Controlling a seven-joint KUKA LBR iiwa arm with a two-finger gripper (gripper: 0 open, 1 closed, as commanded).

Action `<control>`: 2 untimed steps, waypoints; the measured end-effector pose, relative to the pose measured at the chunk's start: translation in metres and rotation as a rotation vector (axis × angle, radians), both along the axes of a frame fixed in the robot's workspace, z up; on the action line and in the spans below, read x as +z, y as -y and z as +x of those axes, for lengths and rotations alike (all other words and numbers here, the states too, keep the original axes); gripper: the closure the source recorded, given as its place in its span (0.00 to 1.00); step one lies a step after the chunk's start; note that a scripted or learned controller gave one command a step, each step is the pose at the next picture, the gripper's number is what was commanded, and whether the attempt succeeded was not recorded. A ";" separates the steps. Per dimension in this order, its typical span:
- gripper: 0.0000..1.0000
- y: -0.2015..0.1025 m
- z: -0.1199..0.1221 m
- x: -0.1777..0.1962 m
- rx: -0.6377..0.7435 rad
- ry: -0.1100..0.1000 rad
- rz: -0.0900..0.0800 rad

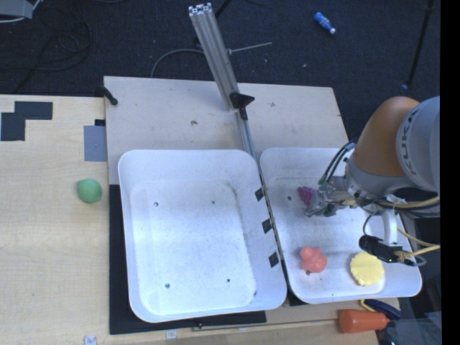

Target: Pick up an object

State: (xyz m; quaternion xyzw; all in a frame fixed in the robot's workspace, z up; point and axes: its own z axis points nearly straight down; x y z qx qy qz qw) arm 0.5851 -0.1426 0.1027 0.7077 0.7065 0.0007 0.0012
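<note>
Claw (320, 205) of the grey arm is low inside the right bin (287, 165), in its upper middle part, and the arm (392, 149) with its orange band comes in from the right side above it. Just at the left of the claw tip lies a small purple object (306, 192), very near to the fingers or touching them; from this slanted view I cannot tell if the fingers are wide or narrow, or if the purple object is between them.

In the same bin, nearer to the front edge, there is a pink-red object (313, 259) lying on the floor of the bin, and to its right a yellow round object (366, 269) close to the front right corner. These two are apart from each other and well apart from the claw.

The left bin (133, 165) stands just beside the right one, their walls touching along the middle. On the wooden counter (43, 264) at the left, well apart from both bins, rests a green ball (89, 190). An orange thing (363, 320) lies on the counter below the front edge of the right bin.
</note>
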 end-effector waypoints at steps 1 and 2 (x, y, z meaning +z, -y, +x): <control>1.00 -0.003 0.000 0.042 0.002 0.000 0.000; 1.00 -0.004 -0.006 0.087 0.001 0.000 0.000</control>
